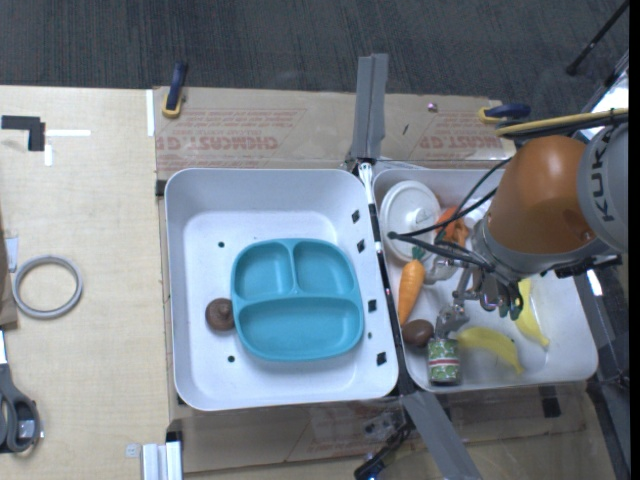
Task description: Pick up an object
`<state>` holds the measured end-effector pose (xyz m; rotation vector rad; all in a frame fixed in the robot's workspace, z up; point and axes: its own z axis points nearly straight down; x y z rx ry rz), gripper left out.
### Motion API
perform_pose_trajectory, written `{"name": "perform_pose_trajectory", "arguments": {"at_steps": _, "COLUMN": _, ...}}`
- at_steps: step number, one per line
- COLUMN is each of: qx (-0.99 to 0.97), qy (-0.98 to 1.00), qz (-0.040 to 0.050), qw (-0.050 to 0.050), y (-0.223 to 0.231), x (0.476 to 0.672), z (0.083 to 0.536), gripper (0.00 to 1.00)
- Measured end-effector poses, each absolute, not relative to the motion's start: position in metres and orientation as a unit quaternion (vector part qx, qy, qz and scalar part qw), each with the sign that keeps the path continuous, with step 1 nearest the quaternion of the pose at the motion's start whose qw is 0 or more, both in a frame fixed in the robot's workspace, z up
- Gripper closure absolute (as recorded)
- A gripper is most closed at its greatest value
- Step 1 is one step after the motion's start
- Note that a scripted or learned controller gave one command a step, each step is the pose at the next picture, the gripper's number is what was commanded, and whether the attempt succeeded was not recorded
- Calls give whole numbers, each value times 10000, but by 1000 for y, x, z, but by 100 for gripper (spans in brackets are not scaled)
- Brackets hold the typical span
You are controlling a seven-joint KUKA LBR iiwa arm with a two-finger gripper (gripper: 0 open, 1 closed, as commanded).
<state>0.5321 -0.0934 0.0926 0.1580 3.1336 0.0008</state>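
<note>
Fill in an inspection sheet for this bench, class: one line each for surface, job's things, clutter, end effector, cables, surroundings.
Surface: wooden bench bearing the left bin and right bin.
Job's things: right bin holds a carrot, banana, small jar, white cup, brown ball.
Clutter: left bin holds a teal divided plate and a brown round piece touching its left edge.
End effector: low over the right bin; finger state unclear.
Cables: black cables along the wrist.
Surroundings: tape roll, scissors, dark floor.

teal tray [297,300] | white bins [190,298] | orange carrot [410,288] | yellow banana [492,345]
</note>
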Motion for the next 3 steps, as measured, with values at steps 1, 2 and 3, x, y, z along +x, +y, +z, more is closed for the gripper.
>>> {"name": "perform_pose_trajectory", "arguments": {"at_steps": 1, "qx": 1700, "qy": 9854, "qz": -4, "qw": 15, "y": -103, "x": 614, "z": 93, "gripper": 0}}
{"name": "perform_pose_trajectory", "arguments": {"at_steps": 2, "qx": 1689, "qy": 9856, "qz": -18, "qw": 42, "y": -104, "x": 616, "z": 104, "gripper": 100}}
{"name": "perform_pose_trajectory", "arguments": {"at_steps": 3, "qx": 926, "qy": 9957, "qz": -5, "qw": 27, "y": -164, "x": 606, "z": 112, "gripper": 100}}
